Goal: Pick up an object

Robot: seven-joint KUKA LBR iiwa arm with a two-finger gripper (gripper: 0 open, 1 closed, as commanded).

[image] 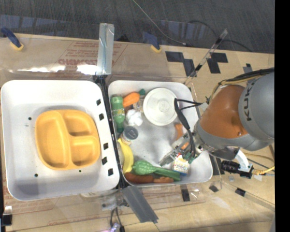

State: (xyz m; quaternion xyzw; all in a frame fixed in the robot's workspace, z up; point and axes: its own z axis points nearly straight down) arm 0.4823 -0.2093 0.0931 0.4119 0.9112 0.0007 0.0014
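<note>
Grey arm point(241, 117) enters from right, orange band showing, wrist angled down-left, jaws low.

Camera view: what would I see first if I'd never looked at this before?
First, the big yellow divided tray sitting alone in the left bin. Next, the right bin crowded with toy food: a white bowl, a banana, green and orange pieces. The grey and orange arm reaches in from the right, its end effector low in that bin.

A robotics lab, by the look of it: a cardboard-covered bench point(135, 57) with taped-down white bins point(19, 95), loose cables point(150, 18), and an industrial arm point(237, 115).
</note>
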